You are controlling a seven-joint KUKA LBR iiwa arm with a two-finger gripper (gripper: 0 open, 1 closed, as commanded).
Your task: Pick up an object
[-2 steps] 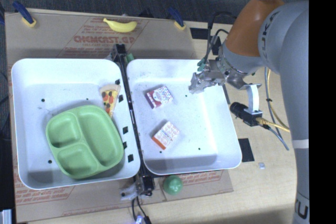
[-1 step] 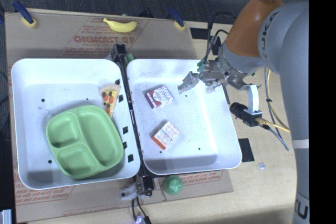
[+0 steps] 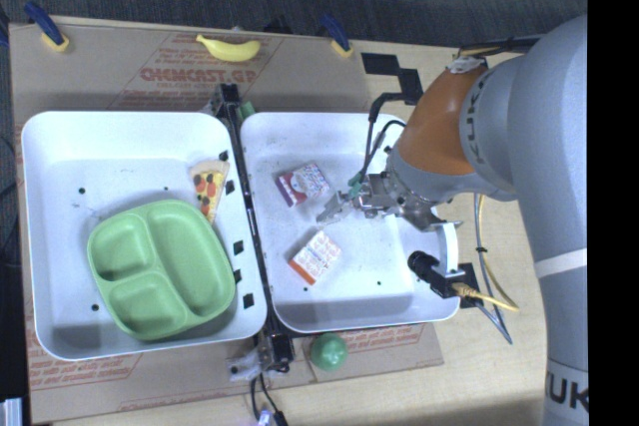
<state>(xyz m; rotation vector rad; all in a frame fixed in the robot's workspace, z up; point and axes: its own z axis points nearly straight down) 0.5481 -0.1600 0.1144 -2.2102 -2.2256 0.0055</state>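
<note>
We see the two-finger metal gripper (image 3: pixel 339 203) spread above the right white bin (image 3: pixel 389 309), near a red-and-white crinkled packet (image 3: pixel 303 183) (flat, untouched).

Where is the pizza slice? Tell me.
The pizza slice lies in the left bin, near its right wall, just above the green tray.

The big grey arm (image 3: pixel 554 175) comes in from the right side. It has an orange band (image 3: pixel 444 120) just above the wrist. The wrist bends down and points to the left. At its tip is the gripper (image 3: pixel 344 200), low down and leaning to the left. Thin wires run along the wrist. A small black part (image 3: pixel 431 274) sticks out below the wrist.
</note>
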